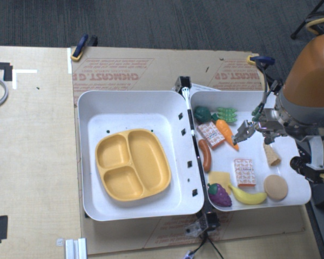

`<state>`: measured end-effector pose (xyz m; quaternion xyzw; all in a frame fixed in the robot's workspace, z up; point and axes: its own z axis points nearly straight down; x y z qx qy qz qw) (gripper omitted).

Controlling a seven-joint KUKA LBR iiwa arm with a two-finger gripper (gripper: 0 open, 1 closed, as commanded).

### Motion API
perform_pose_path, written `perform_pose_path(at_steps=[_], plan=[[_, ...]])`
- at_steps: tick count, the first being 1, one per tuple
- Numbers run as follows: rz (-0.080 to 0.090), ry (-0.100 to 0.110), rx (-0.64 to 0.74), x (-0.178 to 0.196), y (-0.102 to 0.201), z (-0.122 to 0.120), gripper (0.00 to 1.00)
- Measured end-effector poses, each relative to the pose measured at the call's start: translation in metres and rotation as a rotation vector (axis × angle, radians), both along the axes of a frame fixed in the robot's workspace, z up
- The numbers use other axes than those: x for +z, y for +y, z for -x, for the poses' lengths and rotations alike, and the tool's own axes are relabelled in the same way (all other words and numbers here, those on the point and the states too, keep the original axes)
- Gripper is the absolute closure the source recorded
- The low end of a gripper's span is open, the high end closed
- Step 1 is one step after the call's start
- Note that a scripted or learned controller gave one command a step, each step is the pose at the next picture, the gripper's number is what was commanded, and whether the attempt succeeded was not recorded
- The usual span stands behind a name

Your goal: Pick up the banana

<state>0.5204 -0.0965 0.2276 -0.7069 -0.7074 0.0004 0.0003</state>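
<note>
Hovering over the right bin's upper half, the robot's hand (243, 134) grasps nothing, its slim fingers spread beside the orange toy carrot (224, 130). Left to right: the yellow three-part plastic plate (132, 164) lies alone in the left white bin (92, 144); the right white bin (305, 190) crowds the toys together. The curved yellow toy banana (248, 196) rests against its near wall, between purple toy grapes (220, 195) and a tan round bun (276, 188), well apart from the hand, so the hand probably must travel toward that wall.
</note>
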Motion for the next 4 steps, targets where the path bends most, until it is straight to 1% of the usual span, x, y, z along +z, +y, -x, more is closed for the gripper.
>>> perform_pose_path(at_steps=[1,2,3,4], plan=[[0.000,0.000,0.121,-0.036,0.075,0.042,0.00],[0.000,0.000,0.343,-0.036,0.095,0.042,0.00],[0.001,-0.001,0.219,0.008,0.089,-0.030,0.00],[0.000,0.000,0.288,-0.035,0.103,0.022,0.00]])
